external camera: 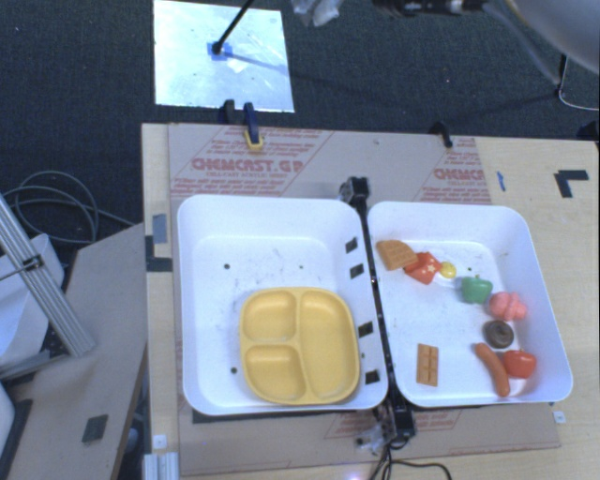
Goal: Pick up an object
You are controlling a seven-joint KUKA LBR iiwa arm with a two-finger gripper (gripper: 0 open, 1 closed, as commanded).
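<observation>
Grey and blurred, the gripper sits at the top edge of the camera view, above the dark floor and well apart from both bins. I cannot tell whether it is open or closed, and I see nothing held in it. The arm crosses the top right corner.

Right bin, contents:
- An orange waffle-like piece near the far left corner, with a red piece touching it.
- A small yellow piece just beside the red one.
- A green piece, a pink piece and a brown ring running toward the right wall.
- An orange sausage lying beside a red-orange piece at the near right corner.
- A brown wafer lying flat, apart from the rest.

Left bin: a yellow divided plate lies in the near right part.
</observation>
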